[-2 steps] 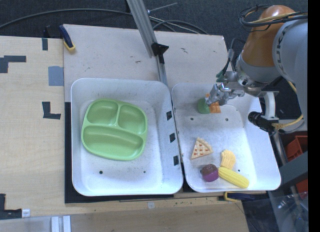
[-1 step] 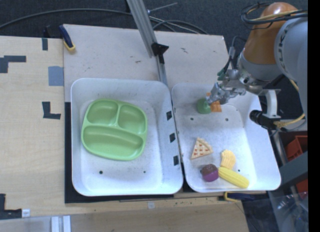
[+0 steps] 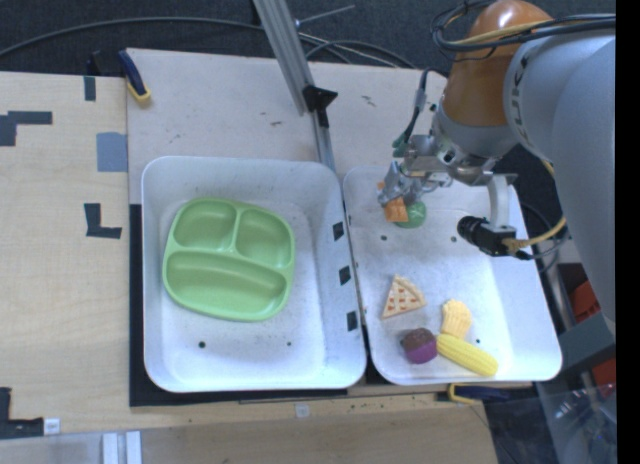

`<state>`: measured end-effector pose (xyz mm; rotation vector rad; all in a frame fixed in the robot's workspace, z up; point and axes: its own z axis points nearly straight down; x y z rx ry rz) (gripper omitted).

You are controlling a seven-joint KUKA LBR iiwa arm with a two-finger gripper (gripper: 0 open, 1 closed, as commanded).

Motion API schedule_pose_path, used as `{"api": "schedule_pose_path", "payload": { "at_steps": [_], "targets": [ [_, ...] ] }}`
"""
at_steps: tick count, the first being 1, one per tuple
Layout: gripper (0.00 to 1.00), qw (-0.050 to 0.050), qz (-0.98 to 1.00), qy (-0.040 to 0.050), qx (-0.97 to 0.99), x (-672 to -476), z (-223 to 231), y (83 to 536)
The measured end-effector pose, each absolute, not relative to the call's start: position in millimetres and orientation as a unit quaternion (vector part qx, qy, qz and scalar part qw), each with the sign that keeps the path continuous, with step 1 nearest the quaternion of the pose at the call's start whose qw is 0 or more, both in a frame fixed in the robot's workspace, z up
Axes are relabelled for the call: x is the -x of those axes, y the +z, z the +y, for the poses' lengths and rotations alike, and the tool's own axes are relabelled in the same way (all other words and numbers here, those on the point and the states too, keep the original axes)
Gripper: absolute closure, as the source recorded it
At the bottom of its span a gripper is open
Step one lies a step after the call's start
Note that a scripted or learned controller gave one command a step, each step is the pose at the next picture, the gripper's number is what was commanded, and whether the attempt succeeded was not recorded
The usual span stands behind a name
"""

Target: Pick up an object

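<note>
Small orange and green toy, maybe a carrot, down on the floor of the right-hand shallow white bin, in the far half, close to the wall shared with the other bin. Right on top of it, the grey two-finger gripper, tip low and hiding the top of the toy. Hard to tell how wide the jaws are, and hard to tell if the toy sits between them or just under them, so no saying it is held. To do this step well: get the tip down low enough for the jaws to go on both sides of the toy, squeeze on the fat middle and not on the thin green end, then lift straight up and slowly. Best to watch for the toy rolling or slipping out sideways, since it looks round and smooth. Nearer the front of the same bin, well apart from the toy: a flat orange pizza slice toy, a small yellow lumpy toy, a purple round toy and a yellow corn cob toy. Over in the left-hand shallow white bin, a green plastic plate with three parts.
</note>
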<state>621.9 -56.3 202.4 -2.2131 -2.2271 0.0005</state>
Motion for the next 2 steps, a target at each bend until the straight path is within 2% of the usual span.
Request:
{"api": "schedule_pose_path", "payload": {
  "at_steps": [1, 2],
  "targets": [
    [1.00, 0.001, -0.710, -0.0006, 0.705, -636.0, -6, 209],
    [1.00, 0.001, -0.710, -0.0002, 0.704, -637.3, 57, 207]
  ]
}}
